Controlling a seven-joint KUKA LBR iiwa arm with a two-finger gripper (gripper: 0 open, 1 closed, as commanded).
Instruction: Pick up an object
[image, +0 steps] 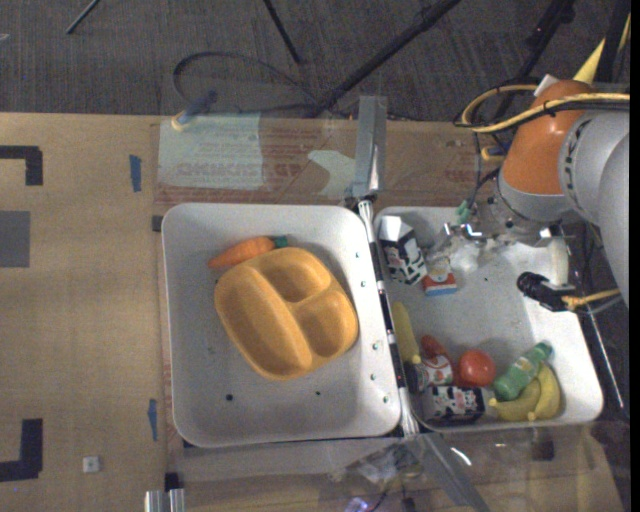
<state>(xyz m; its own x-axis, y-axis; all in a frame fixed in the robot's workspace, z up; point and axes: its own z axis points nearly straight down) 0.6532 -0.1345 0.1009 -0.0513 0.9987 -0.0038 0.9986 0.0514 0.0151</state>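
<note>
In the right bin (560, 345) the things to pick lie scattered: a small carton with a cow pattern (402, 252) stands near the bin's upper left corner, with a little red-and-white box (440, 279) just beside it. Along the lower edge sit a second cow carton (455, 403), a tomato (477, 368), a green bottle (522, 370) and a banana (532, 398), the bottle lying against the banana. A yellow stick-shaped piece (404, 332) lies along the left wall. The gripper (464, 226) hangs over the bin's upper part, near the red-and-white box, and I cannot tell how it is set. In the left bin (190, 300) rests a yellow divided plate (285, 312), with a carrot (242, 251) touching its upper edge.
</note>
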